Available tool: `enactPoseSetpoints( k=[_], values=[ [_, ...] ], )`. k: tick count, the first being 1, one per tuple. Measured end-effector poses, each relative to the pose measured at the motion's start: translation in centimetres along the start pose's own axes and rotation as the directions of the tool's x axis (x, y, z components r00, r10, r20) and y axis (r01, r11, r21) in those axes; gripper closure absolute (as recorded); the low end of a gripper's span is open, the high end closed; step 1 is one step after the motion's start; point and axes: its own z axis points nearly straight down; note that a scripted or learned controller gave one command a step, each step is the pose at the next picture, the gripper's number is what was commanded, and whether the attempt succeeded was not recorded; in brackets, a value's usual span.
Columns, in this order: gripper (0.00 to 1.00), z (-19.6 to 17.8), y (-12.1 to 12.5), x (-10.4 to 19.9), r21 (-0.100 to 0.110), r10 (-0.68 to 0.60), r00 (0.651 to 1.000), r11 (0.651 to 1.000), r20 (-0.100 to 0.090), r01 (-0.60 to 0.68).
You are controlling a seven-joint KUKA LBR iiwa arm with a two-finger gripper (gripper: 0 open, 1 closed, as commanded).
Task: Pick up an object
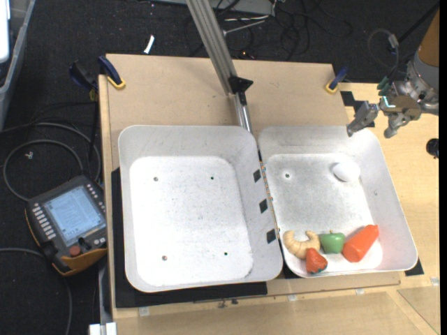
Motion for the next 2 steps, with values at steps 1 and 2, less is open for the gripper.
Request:
enactPoseSetpoints(
  k=[1, 2],
  values=[
    [0.0, -0.3, 0.1, 0.0, -0.004, -0.002, 1.0, 1.0, 0.002, 0.002],
    [0.0, 5.3, 0.9, -0.4, 0.001, 0.001, 1.0, 1.0, 0.001, -0.001]
  ],
)
